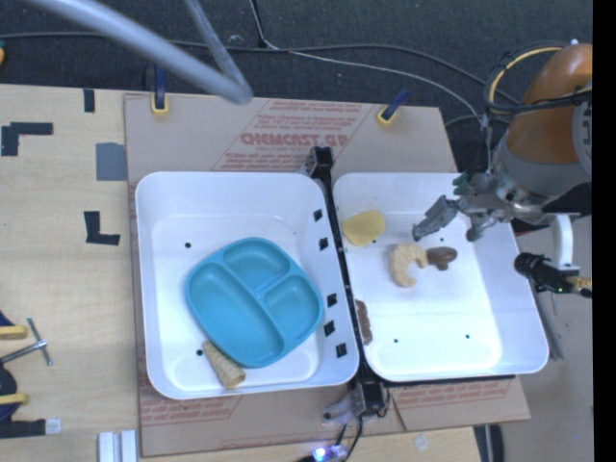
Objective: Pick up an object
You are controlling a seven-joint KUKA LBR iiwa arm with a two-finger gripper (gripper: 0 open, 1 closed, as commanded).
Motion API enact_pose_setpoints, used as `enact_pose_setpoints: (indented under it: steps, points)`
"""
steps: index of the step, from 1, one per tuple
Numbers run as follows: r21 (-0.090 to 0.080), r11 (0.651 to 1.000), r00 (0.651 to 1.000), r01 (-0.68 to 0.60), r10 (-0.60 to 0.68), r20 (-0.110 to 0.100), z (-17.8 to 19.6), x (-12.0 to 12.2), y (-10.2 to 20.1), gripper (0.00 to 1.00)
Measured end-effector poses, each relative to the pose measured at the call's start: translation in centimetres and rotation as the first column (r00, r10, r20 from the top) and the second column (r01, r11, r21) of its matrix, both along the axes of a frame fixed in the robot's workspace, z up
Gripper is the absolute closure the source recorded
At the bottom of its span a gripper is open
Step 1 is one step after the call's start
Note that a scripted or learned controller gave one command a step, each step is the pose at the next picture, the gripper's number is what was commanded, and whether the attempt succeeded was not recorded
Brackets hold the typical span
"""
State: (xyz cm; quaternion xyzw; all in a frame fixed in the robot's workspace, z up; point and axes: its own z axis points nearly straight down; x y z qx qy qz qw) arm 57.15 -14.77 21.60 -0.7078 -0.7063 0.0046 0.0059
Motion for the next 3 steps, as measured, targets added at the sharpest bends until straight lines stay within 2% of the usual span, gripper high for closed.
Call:
enact_pose_setpoints:
  steps: [1,2,3]
  points:
    - [-0.002,1.000,1.000,-0.003,0.003,0.013,0.8,0.3,0.0,0.00]
    - [-0.002,1.000,1.000,-0.003,0.003,0.010,-5.5,0.1,-0.3,0.00]
    - [-0.002,1.000,1.000,-0.004,0.004,0.012,-9.9,0.4,0.2,0.00]
